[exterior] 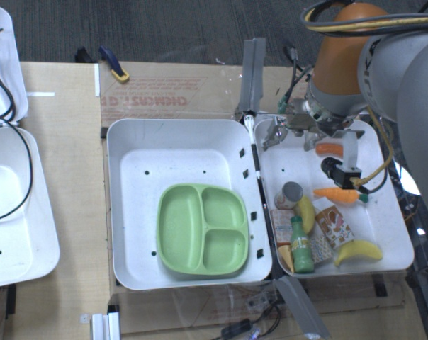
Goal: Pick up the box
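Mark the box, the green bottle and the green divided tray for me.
box [334, 227]: camera view, middle of its printed top face.
green bottle [301, 248]: camera view, middle of its body.
green divided tray [180, 227]: camera view, floor of its large left compartment.

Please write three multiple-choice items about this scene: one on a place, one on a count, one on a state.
1. Where does the green divided plate lie?
A. in the left bin
B. in the right bin
C. on the bench outside the bins

2. How many bananas lie in the right bin?
A. none
B. two
C. four

3. How is the box now?
A. lifted above the bin
C. standing on the plate
B. lying on the bin floor among other things

Answers:
1 A, the plate sits inside the left bin.
2 B, one banana beside the green bottle, another banana near the front edge.
3 B, it rests between carrot and banana.
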### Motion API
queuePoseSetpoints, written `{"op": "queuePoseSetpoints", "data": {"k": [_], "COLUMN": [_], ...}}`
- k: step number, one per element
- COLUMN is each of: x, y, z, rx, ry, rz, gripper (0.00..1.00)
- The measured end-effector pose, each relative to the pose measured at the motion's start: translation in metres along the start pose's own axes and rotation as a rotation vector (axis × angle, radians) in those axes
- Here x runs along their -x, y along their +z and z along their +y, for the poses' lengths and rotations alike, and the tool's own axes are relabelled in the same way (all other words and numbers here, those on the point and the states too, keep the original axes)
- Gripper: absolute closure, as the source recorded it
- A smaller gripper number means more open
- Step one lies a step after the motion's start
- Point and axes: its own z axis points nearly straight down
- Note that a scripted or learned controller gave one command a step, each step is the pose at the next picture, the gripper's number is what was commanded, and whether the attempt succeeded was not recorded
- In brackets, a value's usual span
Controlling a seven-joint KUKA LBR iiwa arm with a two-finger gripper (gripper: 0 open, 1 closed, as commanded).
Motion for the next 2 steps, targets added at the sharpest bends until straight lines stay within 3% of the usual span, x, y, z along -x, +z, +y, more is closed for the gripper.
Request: {"op": "queuePoseSetpoints", "data": {"k": [1, 2], "x": [0.084, 0.076], "y": [0.038, 0.086], "z": [-0.064, -0.031], "rx": [-0.006, -0.004], "ry": [-0.065, -0.081], "rz": [-0.001, 0.000], "gripper": [0.00, 0.00]}}
